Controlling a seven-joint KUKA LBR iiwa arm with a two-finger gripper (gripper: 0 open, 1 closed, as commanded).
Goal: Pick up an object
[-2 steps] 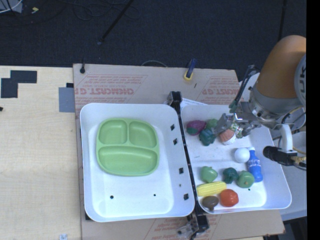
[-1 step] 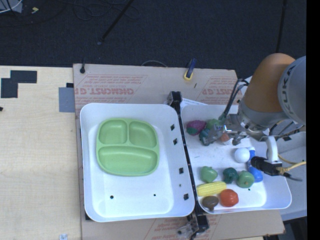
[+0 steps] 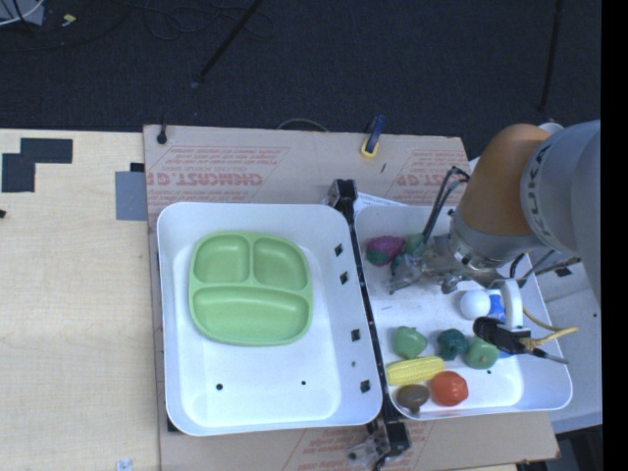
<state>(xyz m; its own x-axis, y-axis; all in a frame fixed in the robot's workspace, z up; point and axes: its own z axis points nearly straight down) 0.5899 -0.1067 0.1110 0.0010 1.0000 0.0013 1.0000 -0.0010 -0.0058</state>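
Your pickable items lie in the right white bin [image 3: 549, 392]: purple plastic fruit [image 3: 385, 249], yellow corn cob [image 3: 415, 369], red tomato [image 3: 449, 388], green pieces. The hand [image 3: 417, 268] hovers low beside the purple fruit, likely the target; whether it grips, you cannot tell.

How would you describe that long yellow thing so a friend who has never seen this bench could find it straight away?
Start at the right white bin, the one crowded with small toy foods rather than the one holding the green divided plate. Look along its near edge: the corn cob lies on its side there, just above a brown piece and a red tomato. It is the only yellow, elongated item; its neighbours are rounded.
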